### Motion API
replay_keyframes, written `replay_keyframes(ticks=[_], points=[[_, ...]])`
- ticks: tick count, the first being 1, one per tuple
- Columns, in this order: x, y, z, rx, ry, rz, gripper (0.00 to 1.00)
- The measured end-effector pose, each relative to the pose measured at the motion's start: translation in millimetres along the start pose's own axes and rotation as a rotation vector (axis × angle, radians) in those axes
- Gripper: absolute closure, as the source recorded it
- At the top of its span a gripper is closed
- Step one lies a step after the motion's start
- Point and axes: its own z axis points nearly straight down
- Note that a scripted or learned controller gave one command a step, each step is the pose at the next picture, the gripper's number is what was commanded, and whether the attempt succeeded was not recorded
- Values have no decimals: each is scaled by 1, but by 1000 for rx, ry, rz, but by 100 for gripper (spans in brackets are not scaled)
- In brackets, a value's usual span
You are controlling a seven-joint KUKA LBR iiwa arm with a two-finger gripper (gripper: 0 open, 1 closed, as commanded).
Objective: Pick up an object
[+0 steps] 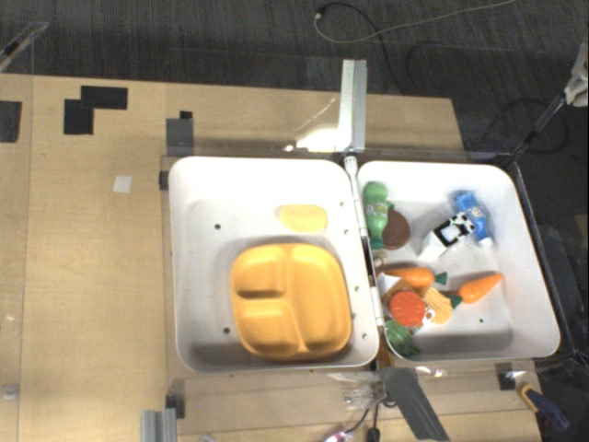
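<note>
Two shallow white bins side by side on a wooden bench

The left bin (198,247) holds a yellow compartment tray (290,298); the right bin (515,247) holds two orange toy carrots (479,288), a red toy tomato (408,308) and a blue-white carton (467,217).

tray (291,298): glossy yellow plastic | bins (202,247): smooth white plastic | bench (83,274): matt wood

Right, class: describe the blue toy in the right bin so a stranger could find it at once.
Start at the right bin of the two white ones. Look to its far right corner: the blue toy lies there, just above a black-and-white toy. It is the only blue thing among orange, green and red pieces.
</note>
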Motion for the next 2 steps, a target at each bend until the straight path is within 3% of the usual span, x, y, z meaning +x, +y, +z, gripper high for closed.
replay_keyframes(ticks=[1,2], points=[[35,-21,71,2,0,-195,100],[9,-2,36,0,0,154,100]])
